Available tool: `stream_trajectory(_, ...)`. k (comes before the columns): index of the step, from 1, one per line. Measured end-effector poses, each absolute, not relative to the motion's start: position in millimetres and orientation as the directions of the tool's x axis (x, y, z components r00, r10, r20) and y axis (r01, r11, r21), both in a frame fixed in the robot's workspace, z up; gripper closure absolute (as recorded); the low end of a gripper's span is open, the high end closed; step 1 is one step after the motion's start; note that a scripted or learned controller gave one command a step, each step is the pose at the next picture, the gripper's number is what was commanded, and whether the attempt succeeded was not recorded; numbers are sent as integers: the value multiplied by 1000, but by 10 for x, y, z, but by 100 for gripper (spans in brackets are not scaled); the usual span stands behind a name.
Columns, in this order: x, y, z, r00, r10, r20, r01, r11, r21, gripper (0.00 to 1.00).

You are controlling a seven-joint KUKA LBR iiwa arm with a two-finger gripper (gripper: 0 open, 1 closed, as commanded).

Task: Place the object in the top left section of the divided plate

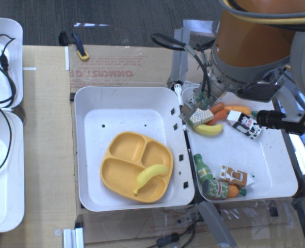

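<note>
Gripper (201, 103) low over the far-left corner of the right bin (276, 185), just above a speckled block (201, 117); whether open or shut, cannot tell; nothing visibly held. Just below it, a yellow banana (209, 129) lying in the right bin, touching the block; carrots (220, 111) close beside. Down and left of it, in the left bin (90, 138), the yellow divided plate (116, 167), with another banana (151, 175) across its lower-right section.

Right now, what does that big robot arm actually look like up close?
The arm is a thick rounded column, mostly orange here, with a dark ring and a grey collar below. Thin black cables loop beside it down to the small metal gripper.
</note>
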State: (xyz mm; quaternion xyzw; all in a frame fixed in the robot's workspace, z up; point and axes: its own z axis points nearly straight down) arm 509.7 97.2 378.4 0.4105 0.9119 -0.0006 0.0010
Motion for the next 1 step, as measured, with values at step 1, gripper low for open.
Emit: stream_trajectory(1, 4820, 506, 1902, -405, 914, 0, 914, 405, -4, 100)
